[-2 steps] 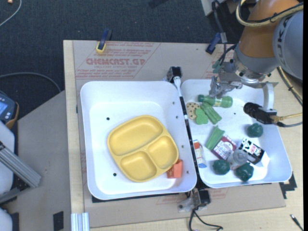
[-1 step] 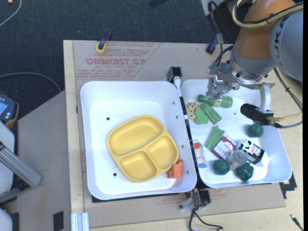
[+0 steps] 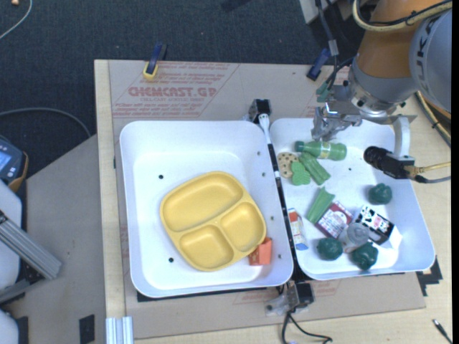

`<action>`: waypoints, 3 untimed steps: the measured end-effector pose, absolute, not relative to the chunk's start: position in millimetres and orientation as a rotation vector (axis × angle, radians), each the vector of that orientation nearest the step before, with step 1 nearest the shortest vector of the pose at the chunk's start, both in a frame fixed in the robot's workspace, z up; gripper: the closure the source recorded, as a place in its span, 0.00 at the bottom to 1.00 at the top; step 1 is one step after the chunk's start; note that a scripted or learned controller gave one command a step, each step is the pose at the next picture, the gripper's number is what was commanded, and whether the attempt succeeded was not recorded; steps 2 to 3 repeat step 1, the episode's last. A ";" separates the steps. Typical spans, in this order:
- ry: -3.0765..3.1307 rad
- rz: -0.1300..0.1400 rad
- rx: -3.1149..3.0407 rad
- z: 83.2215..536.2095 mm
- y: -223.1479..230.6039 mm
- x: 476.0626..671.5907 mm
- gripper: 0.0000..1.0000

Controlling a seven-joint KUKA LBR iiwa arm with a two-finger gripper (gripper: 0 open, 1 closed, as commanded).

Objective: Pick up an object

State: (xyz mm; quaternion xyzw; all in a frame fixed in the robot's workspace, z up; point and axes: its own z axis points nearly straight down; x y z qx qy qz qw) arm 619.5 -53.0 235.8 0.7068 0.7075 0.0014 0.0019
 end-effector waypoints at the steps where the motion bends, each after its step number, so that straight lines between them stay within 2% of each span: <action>1: 2.221 0.002 2.217 234.6 -54.2 623.0 1.00; 3: 2.221 0.002 2.217 234.6 -54.2 623.0 1.00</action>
